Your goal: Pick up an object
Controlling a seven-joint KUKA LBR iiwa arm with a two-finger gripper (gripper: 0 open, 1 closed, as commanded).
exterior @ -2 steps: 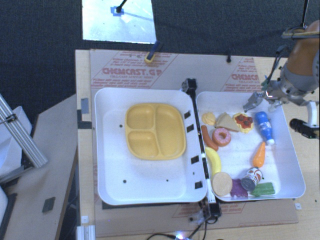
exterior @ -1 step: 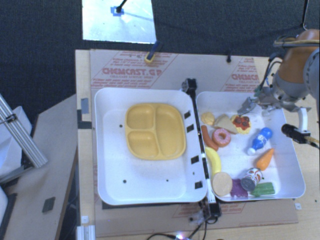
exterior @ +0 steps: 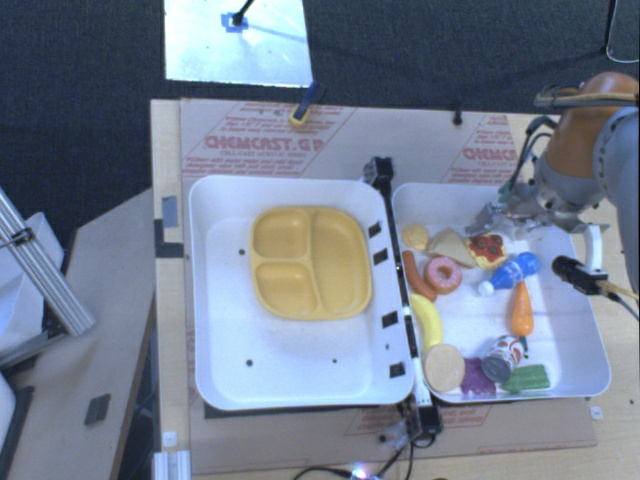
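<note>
Two white bins are seen on the bench, with the gripper above the right one.

One yellow tray lies in the left bin. About ten toy foods, among them one banana, one carrot and one donut, are counted in the right bin; the state of the gripper cannot be told.

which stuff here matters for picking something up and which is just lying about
Job: gripper; right bin's toys: pizza slice, donut, blue bottle, carrot, banana.
Lying about: yellow divided plate in left bin, metal sheet.
</note>
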